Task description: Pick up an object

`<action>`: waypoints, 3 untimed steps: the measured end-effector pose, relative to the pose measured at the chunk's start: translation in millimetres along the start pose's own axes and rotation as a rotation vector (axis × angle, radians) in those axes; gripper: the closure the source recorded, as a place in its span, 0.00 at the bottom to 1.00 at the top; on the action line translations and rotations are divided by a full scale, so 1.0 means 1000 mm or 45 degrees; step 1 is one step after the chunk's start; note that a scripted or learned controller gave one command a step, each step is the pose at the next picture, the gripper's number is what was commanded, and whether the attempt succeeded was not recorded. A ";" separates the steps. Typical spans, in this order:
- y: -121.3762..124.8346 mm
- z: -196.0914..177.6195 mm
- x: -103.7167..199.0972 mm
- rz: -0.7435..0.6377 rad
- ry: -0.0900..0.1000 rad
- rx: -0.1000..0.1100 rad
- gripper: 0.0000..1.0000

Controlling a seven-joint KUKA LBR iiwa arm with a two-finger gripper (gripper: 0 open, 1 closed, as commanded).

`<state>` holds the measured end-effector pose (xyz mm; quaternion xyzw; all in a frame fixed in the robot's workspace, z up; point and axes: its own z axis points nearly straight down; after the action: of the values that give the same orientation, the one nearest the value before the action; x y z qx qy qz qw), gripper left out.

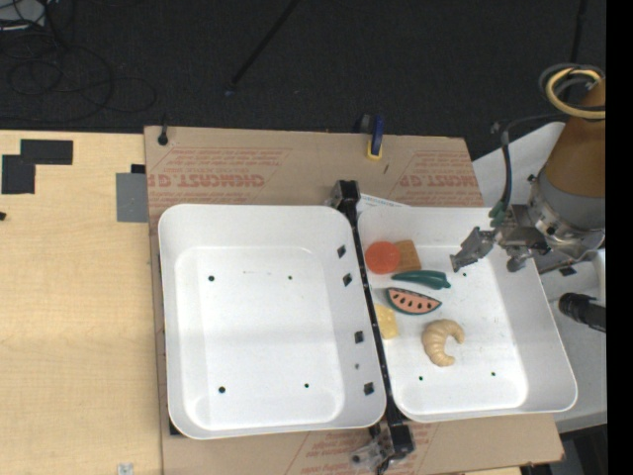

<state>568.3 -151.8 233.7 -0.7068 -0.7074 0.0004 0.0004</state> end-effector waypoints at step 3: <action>-0.014 0.037 0.135 0.002 0.001 0.007 1.00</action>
<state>553.9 -17.1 196.7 -0.7073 -0.7069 0.0019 0.0025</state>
